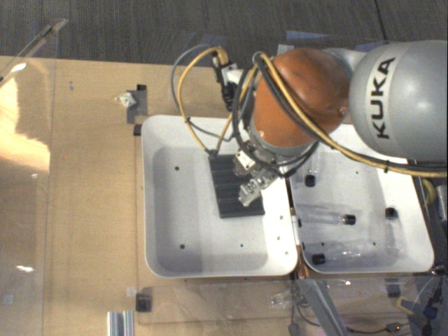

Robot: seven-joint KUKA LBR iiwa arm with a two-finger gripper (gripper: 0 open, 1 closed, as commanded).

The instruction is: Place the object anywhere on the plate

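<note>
The dark grey ribbed rectangular plate (225, 182) lies flat in the left white bin (175, 250), towards that bin's right wall and rather to its far side. This puts it within short reach of an arm entering from the right.

The grey arm with the orange band (392, 110) leans over the wall between the bins. Its gripper (250, 187) hangs directly above the plate's right edge, a position consistent with a release onto the plate. Whether the gripper is parted, closed or clamped on anything cannot be told, because pale parts at its tip blur together.

Two clear plastic tubes with black ends (325, 218) lie on the floor of the right white bin (413, 215), well apart from the plate. They are judged to be candidate objects, not yet transferred.
</note>
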